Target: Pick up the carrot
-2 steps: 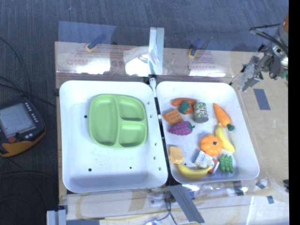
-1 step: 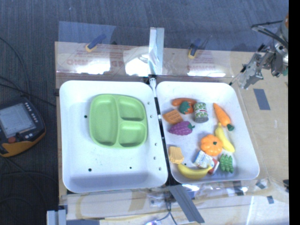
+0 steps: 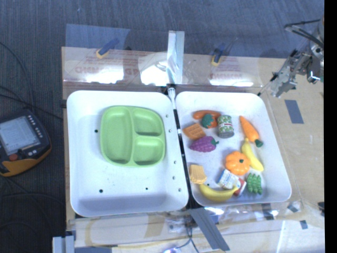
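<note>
The carrot (image 3: 250, 129), orange with a small green tip at its lower end, lies at a slant near the right wall of the right bin (image 3: 274, 141). A yellow banana (image 3: 253, 157) lies just below its tip, and a small can (image 3: 225, 125) stands to its left. My gripper (image 3: 278, 84) hangs outside the bin, above its far right corner and well up and to the right of the carrot. It is small in the view, at the end of thin grey parts.
The right bin also holds an orange piece beside a dark green one (image 3: 205, 117), a brown waffle (image 3: 193, 131), purple grapes (image 3: 204, 144), an orange fruit (image 3: 237, 163), a second banana (image 3: 216, 192) and several small toys. A green divided plate (image 3: 131, 135) lies in the left bin (image 3: 84, 188).
</note>
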You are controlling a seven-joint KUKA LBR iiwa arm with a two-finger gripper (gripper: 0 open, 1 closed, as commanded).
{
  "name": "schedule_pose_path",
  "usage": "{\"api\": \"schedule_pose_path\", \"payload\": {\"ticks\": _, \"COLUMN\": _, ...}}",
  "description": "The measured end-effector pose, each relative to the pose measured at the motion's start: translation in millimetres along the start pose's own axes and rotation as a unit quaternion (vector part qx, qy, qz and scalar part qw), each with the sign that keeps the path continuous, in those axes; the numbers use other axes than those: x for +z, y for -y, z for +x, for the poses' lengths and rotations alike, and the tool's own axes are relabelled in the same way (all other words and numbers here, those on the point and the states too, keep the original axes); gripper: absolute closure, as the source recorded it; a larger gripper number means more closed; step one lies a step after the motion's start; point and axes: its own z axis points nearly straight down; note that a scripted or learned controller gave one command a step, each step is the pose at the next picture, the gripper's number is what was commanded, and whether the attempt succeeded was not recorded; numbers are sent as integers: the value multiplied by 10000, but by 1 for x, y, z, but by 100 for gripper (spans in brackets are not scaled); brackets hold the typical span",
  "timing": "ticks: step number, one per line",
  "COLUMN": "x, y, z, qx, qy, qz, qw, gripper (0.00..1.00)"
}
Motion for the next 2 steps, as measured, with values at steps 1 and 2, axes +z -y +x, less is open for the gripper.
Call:
{"api": "schedule_pose_path", "payload": {"ticks": 1, "x": 25, "y": 26, "z": 30, "qx": 178, "qy": -205, "qz": -50, "qw": 9996, "gripper": 100}}
{"api": "schedule_pose_path", "payload": {"ticks": 2, "x": 14, "y": 25, "z": 28, "qx": 167, "qy": -176, "qz": -49, "qw": 9997, "gripper": 100}}
